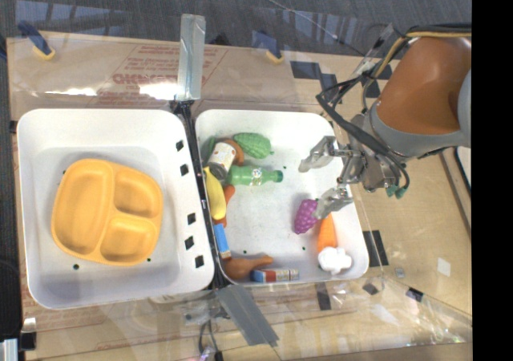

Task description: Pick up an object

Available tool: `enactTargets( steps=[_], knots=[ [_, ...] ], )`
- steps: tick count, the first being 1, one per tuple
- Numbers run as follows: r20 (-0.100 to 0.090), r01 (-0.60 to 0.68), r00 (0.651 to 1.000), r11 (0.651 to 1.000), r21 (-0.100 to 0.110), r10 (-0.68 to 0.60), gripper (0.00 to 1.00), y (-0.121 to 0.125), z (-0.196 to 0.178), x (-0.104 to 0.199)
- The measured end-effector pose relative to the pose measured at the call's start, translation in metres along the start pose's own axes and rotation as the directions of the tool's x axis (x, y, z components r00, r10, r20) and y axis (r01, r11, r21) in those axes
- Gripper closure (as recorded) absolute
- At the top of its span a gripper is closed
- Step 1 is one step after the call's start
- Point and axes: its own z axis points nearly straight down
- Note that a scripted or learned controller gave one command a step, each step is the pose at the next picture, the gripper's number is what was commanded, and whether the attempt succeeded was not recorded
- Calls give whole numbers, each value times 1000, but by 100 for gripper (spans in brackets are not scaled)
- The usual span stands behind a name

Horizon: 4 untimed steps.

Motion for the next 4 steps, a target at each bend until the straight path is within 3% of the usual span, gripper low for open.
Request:
enactTargets(
  steps=[1,2,3,4],
  knots=[
    [2,72,997,997,0,-72,0,-29,149,19],
    [2,63,998,998,0,-63,0,-28,152,40],
    [7,71,997,997,1,-71,100,-26,141,37],
    [14,143,990,990,4,-143,100,19,-15,-29]
  ],
)
